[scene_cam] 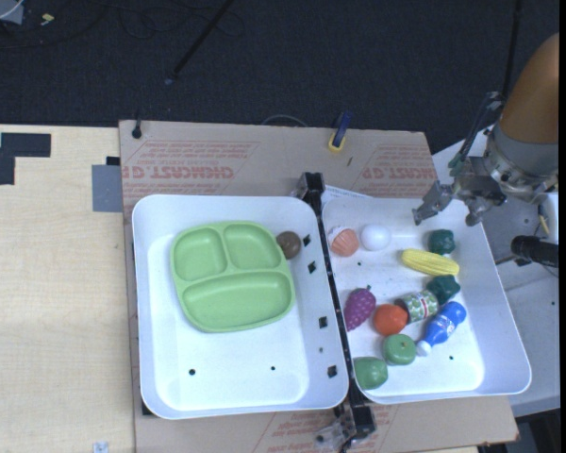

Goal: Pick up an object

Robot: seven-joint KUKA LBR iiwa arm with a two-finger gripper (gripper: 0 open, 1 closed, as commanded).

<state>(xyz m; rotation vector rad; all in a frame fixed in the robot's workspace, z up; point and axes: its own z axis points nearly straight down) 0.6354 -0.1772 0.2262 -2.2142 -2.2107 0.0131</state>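
The gripper [448,208] hangs above the far right corner of the right bin [509,347], its 2 fingers [424,211] spread apart with nothing between them. Just below it lies a dark green object [441,242], and beside that a yellow corn cob [430,262]. Toward the bin's far left end sit a peach-coloured shell shape [345,243] and a white ball [374,238], close together. Nearer me, in a loose cluster, are a purple bunch of grapes [359,306], an orange ball [390,320], a small green-and-white can [421,305], a blue bottle [443,324] and 2 green pieces [399,349] along the near side. The left bin [170,385] holds a green divided tray [232,276], with a brown ball [289,244] just off its far right corner. Both bins rest on cardboard on the tabletop [47,300].
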